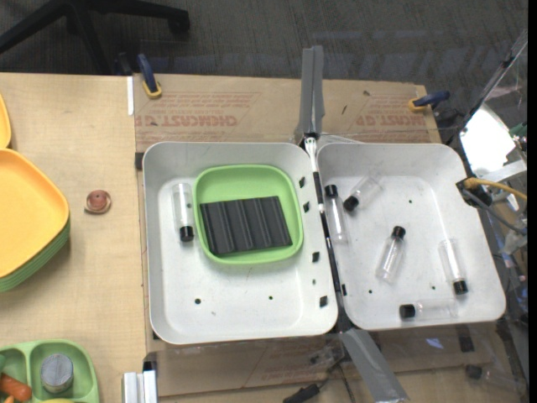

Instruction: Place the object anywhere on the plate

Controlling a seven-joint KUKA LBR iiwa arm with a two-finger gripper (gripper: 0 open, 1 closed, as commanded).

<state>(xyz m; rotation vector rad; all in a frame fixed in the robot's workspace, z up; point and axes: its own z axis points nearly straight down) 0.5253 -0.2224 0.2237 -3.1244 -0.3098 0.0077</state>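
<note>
Camera view, looking down at a slant. What's the biggest thing on that bench point(75, 309)?

The two white bins, side by side, walls touching in the middle. The left bin point(243, 313) has the green plate point(247, 179) in its far half, and the right bin point(419, 183) has the loose stock.

Why is the plate over there?

I'd guess so it's a target kept apart from the pile. Anything carried over the middle wall can land flat on it. There's a dark ribbed mat point(247, 225) covering most of its floor, probably so round things don't roll off.

And the object?

Clear vials with black caps, I'd say. None is on the plate yet. One vial point(182, 211) lies in the left bin just beside the plate's left rim, lengthwise along it, cap at the near end. Five more are in the right bin. One is along the middle wall point(333, 217), one is tilted at the far side point(361, 193), one is in the centre point(390, 253), one is to the right point(451, 264), and one is by the near wall point(424, 311).

Which one is meant?

I can't tell. The one beside the plate is the shortest trip, but it sits tight between rim and wall.

Anything smaller?

A little reddish disc point(98, 200) on the bench, left of the bins, and it looks unrelated.
</note>
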